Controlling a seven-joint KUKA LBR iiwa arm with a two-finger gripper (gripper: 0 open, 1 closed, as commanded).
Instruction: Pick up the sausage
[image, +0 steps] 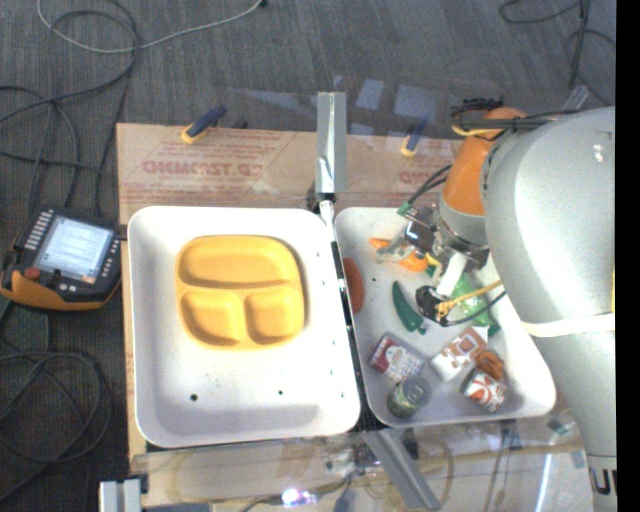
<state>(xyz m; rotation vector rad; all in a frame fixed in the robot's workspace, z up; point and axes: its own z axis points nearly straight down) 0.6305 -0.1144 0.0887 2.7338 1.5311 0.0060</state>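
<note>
The sausage is a reddish-brown, elongated piece lying along the left wall of the right bin, close to the divider between the bins. My gripper hangs over the upper middle of the right bin, to the right of the sausage and a little farther back, apart from it. Nothing shows between the gripper and the sausage except bare bin floor.
Under the gripper lie orange pieces and a dark green curved item. Small boxes, a red and white pack and a round can fill the bin's near part. A yellow divided plate sits in the left bin.
</note>
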